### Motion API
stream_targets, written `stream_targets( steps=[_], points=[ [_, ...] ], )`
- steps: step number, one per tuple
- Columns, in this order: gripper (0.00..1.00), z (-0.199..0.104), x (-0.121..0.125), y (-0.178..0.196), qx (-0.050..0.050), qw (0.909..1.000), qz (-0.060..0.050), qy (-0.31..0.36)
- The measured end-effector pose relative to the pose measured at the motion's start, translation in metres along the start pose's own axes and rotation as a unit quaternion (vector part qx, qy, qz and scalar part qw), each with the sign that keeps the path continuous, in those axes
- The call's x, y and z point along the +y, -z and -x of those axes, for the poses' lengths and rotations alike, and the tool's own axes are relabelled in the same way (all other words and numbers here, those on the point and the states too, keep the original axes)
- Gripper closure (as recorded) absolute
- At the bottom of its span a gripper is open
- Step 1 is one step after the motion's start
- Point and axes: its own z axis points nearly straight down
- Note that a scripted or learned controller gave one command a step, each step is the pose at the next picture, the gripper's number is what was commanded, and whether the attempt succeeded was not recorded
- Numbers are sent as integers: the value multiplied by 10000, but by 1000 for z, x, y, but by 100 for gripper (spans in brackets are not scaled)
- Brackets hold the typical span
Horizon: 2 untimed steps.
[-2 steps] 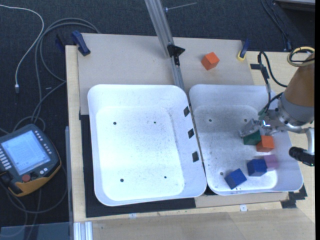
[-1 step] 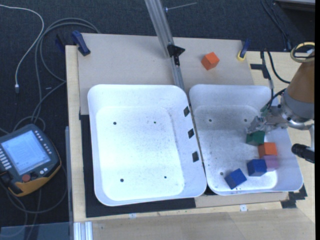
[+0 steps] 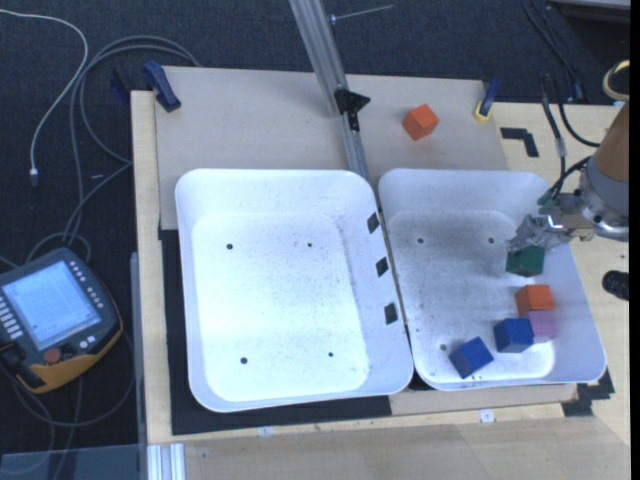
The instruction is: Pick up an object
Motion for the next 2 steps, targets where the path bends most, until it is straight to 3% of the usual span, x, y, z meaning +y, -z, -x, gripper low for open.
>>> stream_targets(
  steps=[1, 2],
  points=[
    [100, -96, 42, 73, 18, 10000, 19, 46],
    [100, -186, 59, 40, 32, 10000, -53, 35]
  ],
)
